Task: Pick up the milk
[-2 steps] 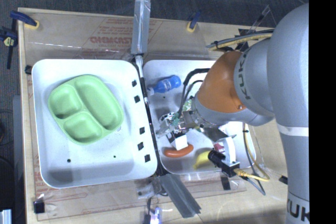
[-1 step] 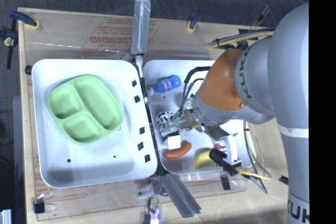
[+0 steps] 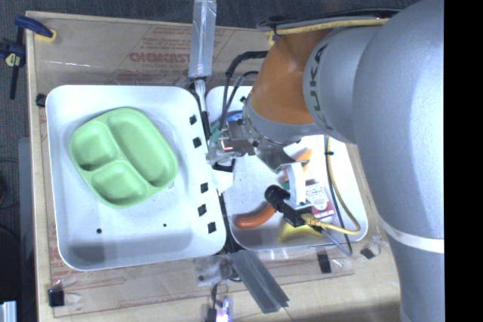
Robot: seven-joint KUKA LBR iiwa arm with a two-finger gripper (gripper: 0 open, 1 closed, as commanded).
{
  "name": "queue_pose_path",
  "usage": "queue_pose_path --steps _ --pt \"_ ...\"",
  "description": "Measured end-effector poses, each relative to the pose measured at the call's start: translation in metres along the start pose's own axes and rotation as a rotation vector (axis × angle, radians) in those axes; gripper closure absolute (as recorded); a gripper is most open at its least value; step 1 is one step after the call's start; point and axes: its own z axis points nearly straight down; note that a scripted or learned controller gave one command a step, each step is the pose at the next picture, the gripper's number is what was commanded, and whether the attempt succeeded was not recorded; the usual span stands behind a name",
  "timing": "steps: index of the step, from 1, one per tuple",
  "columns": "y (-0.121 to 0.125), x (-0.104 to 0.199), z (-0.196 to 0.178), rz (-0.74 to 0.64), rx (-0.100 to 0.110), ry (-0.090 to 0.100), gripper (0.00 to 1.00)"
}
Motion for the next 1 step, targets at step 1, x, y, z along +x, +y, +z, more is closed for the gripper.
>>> queue_pose_path --steps 1 --pt "0.0216 0.0455 -0.0030 0.414 0.027 -0.003 1.00"
